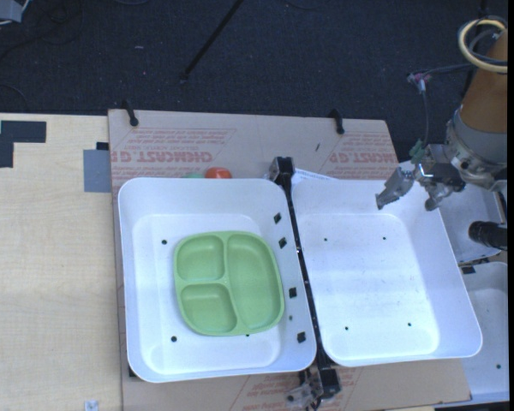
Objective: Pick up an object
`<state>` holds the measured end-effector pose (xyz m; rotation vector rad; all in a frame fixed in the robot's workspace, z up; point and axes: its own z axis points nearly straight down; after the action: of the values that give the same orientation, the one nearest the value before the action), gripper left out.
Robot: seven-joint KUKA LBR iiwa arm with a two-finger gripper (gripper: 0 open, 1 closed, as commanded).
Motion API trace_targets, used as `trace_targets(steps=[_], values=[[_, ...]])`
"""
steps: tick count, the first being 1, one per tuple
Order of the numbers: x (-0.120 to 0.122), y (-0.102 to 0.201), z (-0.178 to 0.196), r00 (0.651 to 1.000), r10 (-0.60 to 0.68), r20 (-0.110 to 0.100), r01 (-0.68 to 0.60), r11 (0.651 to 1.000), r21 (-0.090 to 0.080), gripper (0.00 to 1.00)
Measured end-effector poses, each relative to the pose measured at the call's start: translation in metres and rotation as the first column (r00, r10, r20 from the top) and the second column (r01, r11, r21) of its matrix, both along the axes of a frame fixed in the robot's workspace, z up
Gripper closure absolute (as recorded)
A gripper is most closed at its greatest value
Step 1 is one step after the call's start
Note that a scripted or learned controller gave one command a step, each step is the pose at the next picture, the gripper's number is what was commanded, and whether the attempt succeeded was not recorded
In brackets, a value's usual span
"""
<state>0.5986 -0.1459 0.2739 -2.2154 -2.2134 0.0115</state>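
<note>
The green divided plate (229, 282) is seen lying flat in the left bin (146, 204), its long axis running roughly bin-front to bin-back. The claw (415, 191) is spread and grasps nothing, hung over the right bin's (463, 315) far right corner, so the plate lies well apart from it, leftward and nearer the camera.

Free room and obstacles, referred to the divider (295, 259) between the bins. Right of the divider, the right bin (385, 285) offers an open white floor, bounded by its raised rim. The gripper (414, 188) hangs over that bin's far right corner. Left of the divider, a green compartment tray (228, 282) covers the middle of the left bin (146, 272), leaving narrow floor strips along the walls.
</note>
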Motion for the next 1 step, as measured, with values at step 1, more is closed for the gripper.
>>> trace_targets(steps=[1], values=[[0.0019, -0.0001, 0.0059, 1.0, 0.001, 0.011, -0.001, 1.0, -0.002, 0.0]])
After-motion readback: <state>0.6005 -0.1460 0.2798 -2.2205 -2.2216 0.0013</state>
